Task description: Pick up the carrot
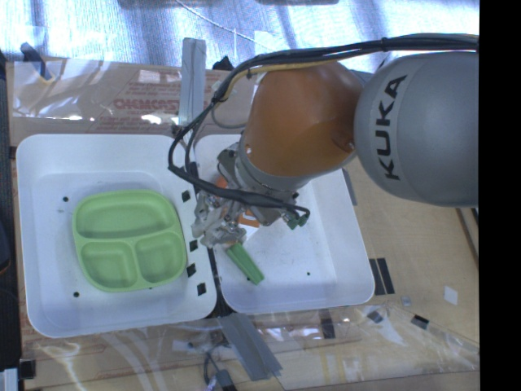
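The carrot lies in the right bin (pixel 326 251), mostly hidden under the arm's wrist. Its green top (pixel 245 264) sticks out toward the bin's front, and a sliver of orange body (pixel 254 220) shows beside the wrist. My gripper (pixel 215 230) is low over the right bin's left side, right at the carrot's near end and close to the wall between the bins. The large orange band and grey arm cover the bin's back part. I cannot make out whether the carrot is between the gripper's parts.
A green divided plate (pixel 128 239) lies in the left bin (pixel 49 177). The wall between the two bins (pixel 213 287) runs just left of the gripper. Black cables loop from the arm over the bins' back edge.
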`<move>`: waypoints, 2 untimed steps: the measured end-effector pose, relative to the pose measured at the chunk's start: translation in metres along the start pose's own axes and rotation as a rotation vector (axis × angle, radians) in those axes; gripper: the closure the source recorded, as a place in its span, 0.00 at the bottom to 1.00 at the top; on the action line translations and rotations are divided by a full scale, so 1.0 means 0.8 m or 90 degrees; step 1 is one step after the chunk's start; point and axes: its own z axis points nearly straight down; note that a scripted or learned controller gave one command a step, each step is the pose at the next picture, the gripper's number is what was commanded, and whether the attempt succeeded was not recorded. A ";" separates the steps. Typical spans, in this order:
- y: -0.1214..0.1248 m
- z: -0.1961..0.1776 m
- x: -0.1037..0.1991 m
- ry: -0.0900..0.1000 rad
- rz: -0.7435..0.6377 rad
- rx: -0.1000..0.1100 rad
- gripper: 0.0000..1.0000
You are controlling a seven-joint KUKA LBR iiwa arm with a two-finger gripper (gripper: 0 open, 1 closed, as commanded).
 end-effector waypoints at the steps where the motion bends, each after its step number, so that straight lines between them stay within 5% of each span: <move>1: 0.044 0.051 -0.088 0.000 -0.063 -0.001 1.00; 2: 0.092 -0.003 -0.092 -0.004 0.082 0.001 1.00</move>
